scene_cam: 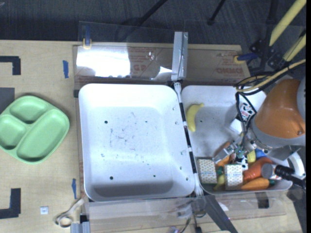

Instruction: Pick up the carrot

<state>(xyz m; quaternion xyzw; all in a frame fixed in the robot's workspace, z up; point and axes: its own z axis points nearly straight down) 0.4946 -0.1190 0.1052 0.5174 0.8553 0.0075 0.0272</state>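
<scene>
You see two white bins (129, 96) on a pale wooden tabletop (39, 57). The carrot (255, 183) is orange, the banana (193, 115) is yellow. Two small boxes (207, 171) have a checked pattern of white and tan. The divided plate (31, 128) is light green. The arm (282, 113) is orange and grey.

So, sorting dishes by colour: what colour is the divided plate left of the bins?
Light green; the divided plate shows in the camera view.
</scene>
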